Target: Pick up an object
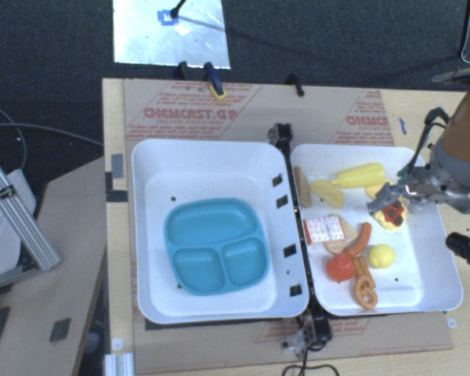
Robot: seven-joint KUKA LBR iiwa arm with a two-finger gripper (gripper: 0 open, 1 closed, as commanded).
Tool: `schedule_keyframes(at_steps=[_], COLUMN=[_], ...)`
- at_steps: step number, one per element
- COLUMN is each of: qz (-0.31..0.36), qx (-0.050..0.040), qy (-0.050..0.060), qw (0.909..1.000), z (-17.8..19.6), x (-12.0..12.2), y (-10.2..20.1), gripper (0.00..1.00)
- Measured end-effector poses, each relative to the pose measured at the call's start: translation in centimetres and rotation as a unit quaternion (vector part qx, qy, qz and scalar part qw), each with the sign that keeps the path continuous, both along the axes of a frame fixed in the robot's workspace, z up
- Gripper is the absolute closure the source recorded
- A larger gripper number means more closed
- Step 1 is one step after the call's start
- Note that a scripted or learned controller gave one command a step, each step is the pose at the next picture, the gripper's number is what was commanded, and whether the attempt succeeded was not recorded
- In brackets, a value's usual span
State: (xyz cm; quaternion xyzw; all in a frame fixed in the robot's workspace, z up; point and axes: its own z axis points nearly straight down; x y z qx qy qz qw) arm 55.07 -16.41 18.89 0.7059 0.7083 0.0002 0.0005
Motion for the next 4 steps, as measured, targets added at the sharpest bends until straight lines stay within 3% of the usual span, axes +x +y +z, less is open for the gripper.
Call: schedule_keyframes(at_steps=[1,2,3,4], qz=[-0.002,0.001,-0.002,-0.001], qx=[0.001,-0.0012,0.0002,0.0008], qy=[0.0,-0.004,0.001,0.001], qw=[1.0,1.0,1.0,1.0], z=[-10.6,-10.0,-8.6,-8.6], x=[-4.3,0.2,-4.4,-6.5], y=[-2.3,-0.1,-2.5,-0.3], gripper=[0.0,0.0,0.0,0.0])
